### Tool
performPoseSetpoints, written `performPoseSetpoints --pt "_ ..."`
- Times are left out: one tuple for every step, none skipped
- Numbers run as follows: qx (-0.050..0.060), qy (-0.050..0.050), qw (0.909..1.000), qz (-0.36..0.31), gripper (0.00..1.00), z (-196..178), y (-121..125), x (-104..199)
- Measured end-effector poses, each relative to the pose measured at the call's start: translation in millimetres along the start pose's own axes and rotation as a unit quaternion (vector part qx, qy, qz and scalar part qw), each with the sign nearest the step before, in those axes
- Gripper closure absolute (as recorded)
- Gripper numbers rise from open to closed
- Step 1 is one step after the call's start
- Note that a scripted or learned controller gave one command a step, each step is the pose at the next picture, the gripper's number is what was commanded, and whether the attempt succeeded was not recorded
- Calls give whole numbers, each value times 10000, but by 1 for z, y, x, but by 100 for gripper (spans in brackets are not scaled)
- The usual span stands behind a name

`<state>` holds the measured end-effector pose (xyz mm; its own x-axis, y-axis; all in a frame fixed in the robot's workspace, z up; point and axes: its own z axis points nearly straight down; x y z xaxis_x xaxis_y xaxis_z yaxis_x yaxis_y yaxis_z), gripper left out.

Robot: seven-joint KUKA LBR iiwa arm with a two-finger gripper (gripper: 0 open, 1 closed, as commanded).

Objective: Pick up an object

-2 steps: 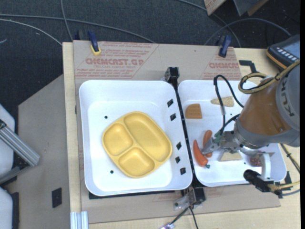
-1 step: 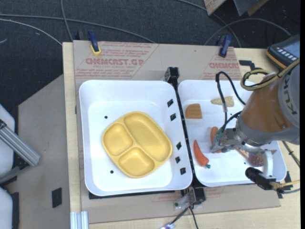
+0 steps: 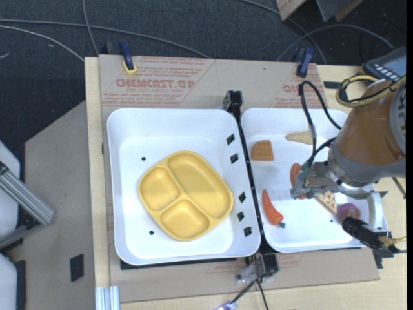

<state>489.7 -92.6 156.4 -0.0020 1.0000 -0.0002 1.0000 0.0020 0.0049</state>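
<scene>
Arm (image 3: 371, 137): we see it at the frame's right, over the right bin (image 3: 284, 237).
Gripper (image 3: 308, 185): we cannot tell its state.

The grey arm with its orange band (image 3: 371, 137) is cut off by the right edge. A small red piece (image 3: 295, 172) and a purple piece (image 3: 349, 210) are partly covered by it — neither can be identified.
</scene>
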Motion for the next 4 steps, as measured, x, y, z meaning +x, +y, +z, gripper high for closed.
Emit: performPoseSetpoints --pt "-5 -1 10000 -1 100 -47 6 7" --pt "-12 -4 10000 2 100 -100 8 7" --pt "16 9 10000 -20 100 -96 30 51" --pt "17 13 10000 -26 100 -99 42 105"
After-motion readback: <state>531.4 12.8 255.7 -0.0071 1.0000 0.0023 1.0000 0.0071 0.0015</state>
